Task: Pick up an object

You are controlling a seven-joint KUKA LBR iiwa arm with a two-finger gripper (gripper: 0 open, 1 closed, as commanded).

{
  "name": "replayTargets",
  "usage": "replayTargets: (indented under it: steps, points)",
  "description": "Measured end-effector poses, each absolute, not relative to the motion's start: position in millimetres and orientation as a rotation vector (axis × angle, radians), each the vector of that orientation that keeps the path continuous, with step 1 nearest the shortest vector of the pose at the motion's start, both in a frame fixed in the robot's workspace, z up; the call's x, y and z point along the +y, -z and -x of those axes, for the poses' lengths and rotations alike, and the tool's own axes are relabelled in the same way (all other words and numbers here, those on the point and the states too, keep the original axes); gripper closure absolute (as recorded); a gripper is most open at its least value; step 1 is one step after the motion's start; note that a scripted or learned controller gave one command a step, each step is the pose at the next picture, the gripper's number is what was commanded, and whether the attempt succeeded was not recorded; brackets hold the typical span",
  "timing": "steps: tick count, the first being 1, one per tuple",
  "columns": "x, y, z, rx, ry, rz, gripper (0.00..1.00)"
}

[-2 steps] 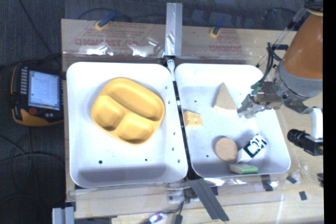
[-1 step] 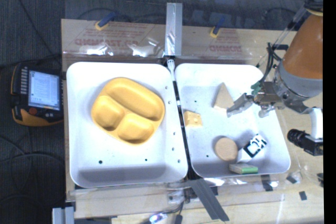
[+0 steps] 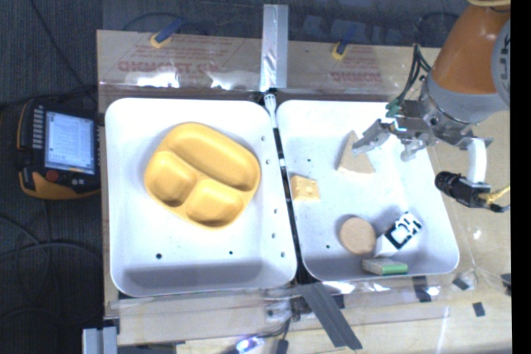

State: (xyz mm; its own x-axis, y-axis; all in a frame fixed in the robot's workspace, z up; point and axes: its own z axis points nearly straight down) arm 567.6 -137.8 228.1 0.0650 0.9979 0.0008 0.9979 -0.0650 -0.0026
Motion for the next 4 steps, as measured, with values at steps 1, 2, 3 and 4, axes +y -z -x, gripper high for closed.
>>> replayTargets:
  steps: [1,2,3,4]
  points:
    - [-160,-115,-584.5,-2.254,-0.005,2.184,0.00]
    - [-172,-89,-633.2,-2.222,0.007,2.232,0.00]
    - [-170,-99,-634.2,-2.226,0.007,2.230,1.00]
    - [-122,-184,-638.4,-2.152,-0.004,2.288,1.00]
